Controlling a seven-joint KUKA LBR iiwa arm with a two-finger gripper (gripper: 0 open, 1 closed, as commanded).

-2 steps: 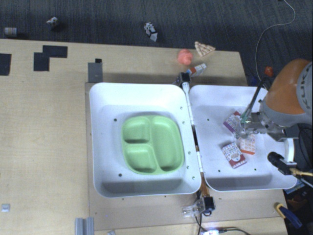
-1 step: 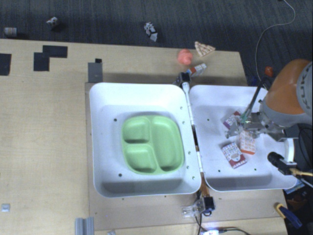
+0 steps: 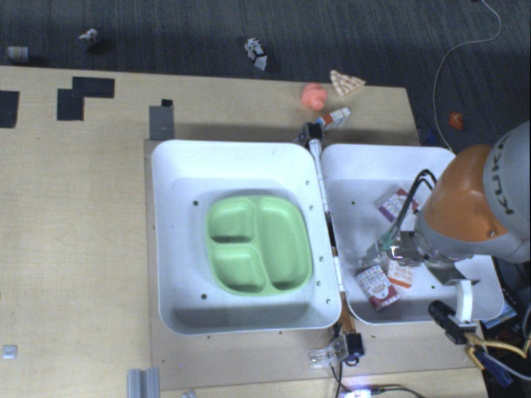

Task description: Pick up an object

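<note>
Red-and-white packet (image 3: 375, 283) lay flat on floor of right bin (image 3: 357, 172), near its front-left corner, orange-and-white packet (image 3: 401, 275) touching its right side. Purple-and-white packet (image 3: 393, 204) sat farther back in same bin, well apart. My gripper (image 3: 397, 247) hung low just behind front pair; whether it was open or closed, could not tell. My orange wrist band (image 3: 465, 201) loomed over bin's right half. Left bin (image 3: 174, 222) held green three-compartment tray (image 3: 259, 244), centred. Pink ball (image 3: 314, 96) rested on bench (image 3: 75, 247) behind bins.
</note>
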